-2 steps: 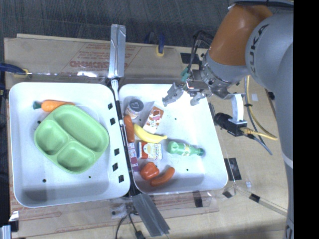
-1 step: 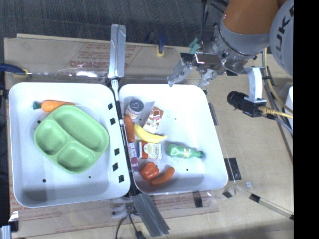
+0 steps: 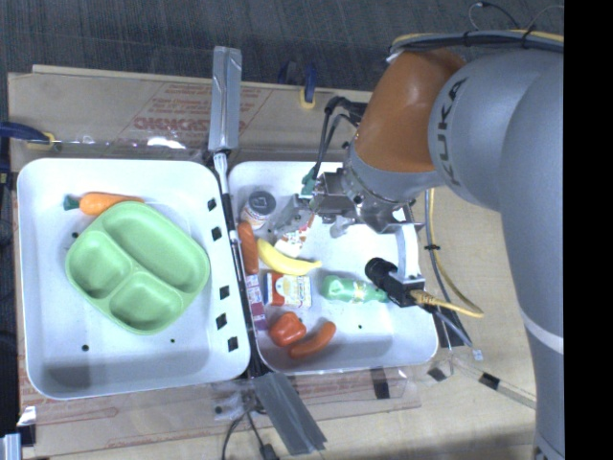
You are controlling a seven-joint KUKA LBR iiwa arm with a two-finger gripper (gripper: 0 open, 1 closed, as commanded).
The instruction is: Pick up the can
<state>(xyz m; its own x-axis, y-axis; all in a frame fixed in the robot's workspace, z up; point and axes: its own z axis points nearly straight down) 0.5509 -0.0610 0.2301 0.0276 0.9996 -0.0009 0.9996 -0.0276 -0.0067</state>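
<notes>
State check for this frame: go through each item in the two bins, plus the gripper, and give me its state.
Can: upright, right bin, free.
Banana: lying flat, right bin.
Green bottle: on its side.
Carton: lying flat.
Green tray: right way up, left bin.
Carrot: lying beside the tray.
Gripper: low over the right bin, beside the can.

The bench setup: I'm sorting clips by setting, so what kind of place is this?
Likely a robotics lab: a KUKA arm works over two white bins of toy food, taped to cardboard.

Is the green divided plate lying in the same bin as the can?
No: the green divided plate lies in the left bin, while the can stands in the right bin.
</notes>
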